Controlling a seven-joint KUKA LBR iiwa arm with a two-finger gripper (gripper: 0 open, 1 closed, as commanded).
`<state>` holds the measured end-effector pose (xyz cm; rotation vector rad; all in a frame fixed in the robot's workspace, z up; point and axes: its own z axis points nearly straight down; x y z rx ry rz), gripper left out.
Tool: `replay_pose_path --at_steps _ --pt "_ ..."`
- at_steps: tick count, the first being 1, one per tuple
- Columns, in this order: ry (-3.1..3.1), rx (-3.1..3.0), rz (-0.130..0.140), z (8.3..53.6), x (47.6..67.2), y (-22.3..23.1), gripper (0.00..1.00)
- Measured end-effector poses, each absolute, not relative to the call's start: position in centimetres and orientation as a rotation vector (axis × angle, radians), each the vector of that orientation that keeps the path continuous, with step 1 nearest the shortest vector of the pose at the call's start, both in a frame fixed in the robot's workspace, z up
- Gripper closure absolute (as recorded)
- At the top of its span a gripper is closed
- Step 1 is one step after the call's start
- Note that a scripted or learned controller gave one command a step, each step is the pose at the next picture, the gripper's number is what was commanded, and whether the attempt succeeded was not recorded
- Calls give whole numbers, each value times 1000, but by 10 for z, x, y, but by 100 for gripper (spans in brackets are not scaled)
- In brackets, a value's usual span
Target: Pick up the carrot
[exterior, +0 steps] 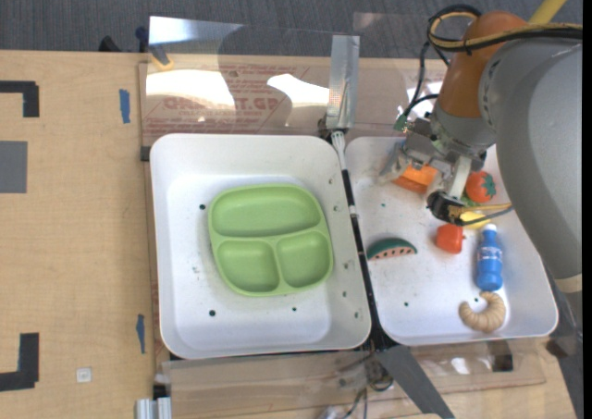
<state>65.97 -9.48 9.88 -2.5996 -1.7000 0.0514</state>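
The carrot (415, 177) is a small orange piece lying near the back of the right bin (407, 306). My gripper (422, 160) reaches in from the right and hangs directly over it, at or just above its top. The wrist and grey arm hide the carrot's far end.
Also in the right bin are a tomato (481, 187), a yellow banana (465, 215), a small red cup (450, 239), a blue bottle (488, 260), a croissant (485, 313) and a watermelon slice (391, 248). The left bin (185, 315) holds a green divided plate (270, 239).
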Motion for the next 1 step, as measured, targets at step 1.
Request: replay_pose_path --at_steps 1 --pt "-1484 -2767 -1 88 630 -148 0"
